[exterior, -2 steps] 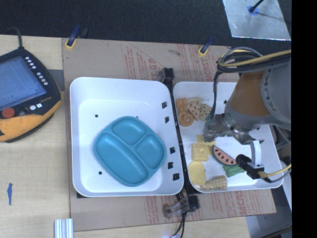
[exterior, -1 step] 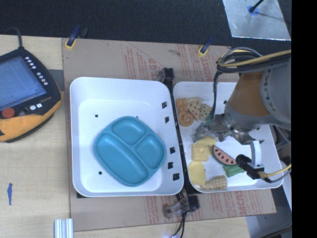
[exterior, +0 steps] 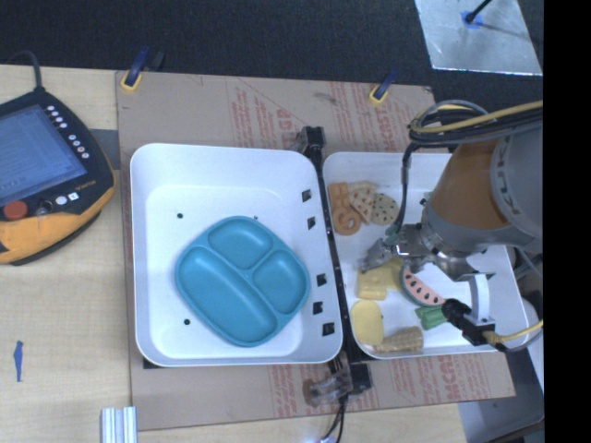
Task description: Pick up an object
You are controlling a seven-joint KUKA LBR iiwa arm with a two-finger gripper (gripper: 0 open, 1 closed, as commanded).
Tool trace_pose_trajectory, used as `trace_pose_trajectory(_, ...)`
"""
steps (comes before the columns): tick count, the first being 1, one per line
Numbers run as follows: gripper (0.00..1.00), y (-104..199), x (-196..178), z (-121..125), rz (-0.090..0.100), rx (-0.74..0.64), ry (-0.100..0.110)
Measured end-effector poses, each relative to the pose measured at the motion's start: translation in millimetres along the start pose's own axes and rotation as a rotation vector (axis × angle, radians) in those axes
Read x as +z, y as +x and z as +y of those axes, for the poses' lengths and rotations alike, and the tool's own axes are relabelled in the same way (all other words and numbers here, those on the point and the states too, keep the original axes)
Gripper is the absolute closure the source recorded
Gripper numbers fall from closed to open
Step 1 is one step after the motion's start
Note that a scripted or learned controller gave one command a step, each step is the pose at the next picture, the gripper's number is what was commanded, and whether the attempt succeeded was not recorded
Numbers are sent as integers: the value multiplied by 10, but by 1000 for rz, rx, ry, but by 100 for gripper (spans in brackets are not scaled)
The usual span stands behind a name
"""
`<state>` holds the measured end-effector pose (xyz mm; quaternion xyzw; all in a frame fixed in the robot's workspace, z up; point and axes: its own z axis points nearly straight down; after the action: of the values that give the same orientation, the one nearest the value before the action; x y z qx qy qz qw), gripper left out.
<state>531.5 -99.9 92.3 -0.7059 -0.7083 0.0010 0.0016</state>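
The right bin (exterior: 343, 169) holds several toy foods: pretzel-like biscuits (exterior: 361, 205) at its far left, a pale yellow block (exterior: 373, 285), a yellow piece (exterior: 367, 319), a corn-like piece (exterior: 399, 341), a watermelon slice (exterior: 420, 287) and a green piece (exterior: 431, 317). My gripper (exterior: 395, 250) hangs low over the bin's middle, just above the pale yellow block and beside the watermelon slice. The wrist hides how its fingers stand. A blue divided plate (exterior: 242, 280) lies in the left bin (exterior: 157, 178).
A teach pendant (exterior: 42, 178) rests on the bench at the far left. The grey arm with its orange band (exterior: 471, 192) covers the right bin's right half, with cables (exterior: 452, 118) looping above it. Clips (exterior: 312, 139) join the bins along the centre.
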Motion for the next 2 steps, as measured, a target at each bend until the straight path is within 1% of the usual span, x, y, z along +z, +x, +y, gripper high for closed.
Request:
trace_pose_trajectory(1,0,59,-4,-132,0,2,-2)
trace_pose_trajectory(2,0,6,-4,-18,0,-1,-4)
